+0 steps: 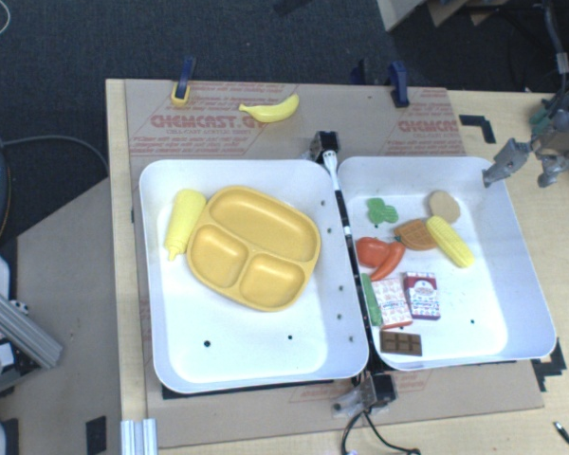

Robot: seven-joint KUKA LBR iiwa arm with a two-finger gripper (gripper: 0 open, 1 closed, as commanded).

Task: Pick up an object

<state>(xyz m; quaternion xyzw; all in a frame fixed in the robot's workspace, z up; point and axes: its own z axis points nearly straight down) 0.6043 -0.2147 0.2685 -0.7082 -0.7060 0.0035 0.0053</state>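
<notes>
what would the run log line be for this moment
phase: pre-grasp | hand: above right bin's far right corner, holding nothing | right bin: toy food | left bin: yellow tray, yellow bottle

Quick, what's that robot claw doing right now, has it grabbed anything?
Gripper: holding nothing; it sits at the right bin's far right corner, away from the toy food. Whether it is open or closed cannot be told.

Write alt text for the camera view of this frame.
Two white bins sit side by side: the left bin holds a yellow divided plate and a yellow bottle, the right bin a cluster of toy foods. The gripper hangs above the right bin's far right corner; a toy banana lies behind the bins.
</notes>
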